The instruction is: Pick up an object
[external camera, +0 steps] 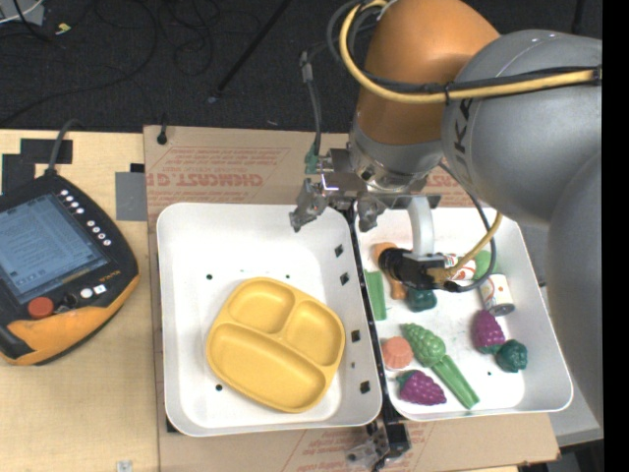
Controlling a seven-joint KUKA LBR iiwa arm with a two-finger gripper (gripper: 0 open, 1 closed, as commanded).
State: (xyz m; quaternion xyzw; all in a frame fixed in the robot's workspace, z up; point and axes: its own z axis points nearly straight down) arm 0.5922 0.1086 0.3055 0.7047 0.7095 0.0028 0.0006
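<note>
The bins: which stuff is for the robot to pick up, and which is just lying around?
For the job: the gripper; toys in the right bin: purple grapes, green corn, pink disc, purple fruit.

Lying about: yellow tray in the left bin, pendant on the bench.
</note>
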